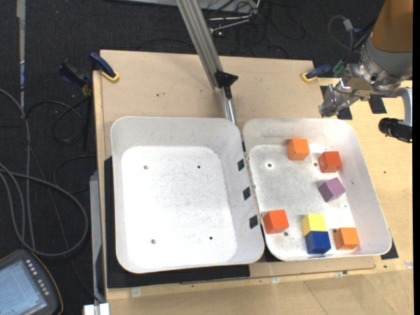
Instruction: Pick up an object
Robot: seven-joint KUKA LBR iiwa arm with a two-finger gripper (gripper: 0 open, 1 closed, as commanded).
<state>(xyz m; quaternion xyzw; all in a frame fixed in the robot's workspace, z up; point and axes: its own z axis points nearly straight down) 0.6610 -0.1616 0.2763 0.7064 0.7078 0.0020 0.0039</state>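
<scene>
Seven blocks in right bin, none elongated; pincer above.

The grey metal arm wears a broad orange band above its wrist. Below that band sits a dark, boxy gripper with thin cables; its finer detail looks too blurred to tell.

The robot arm comes in from the right, and its jaws hang over the counter just past the top edge of the right bin. Below the jaws, inside that bin, sit an orange block, a red-orange block and a purple block. Farther from the jaws are a yellow block touching a blue block. The left bin lies well apart.
</scene>
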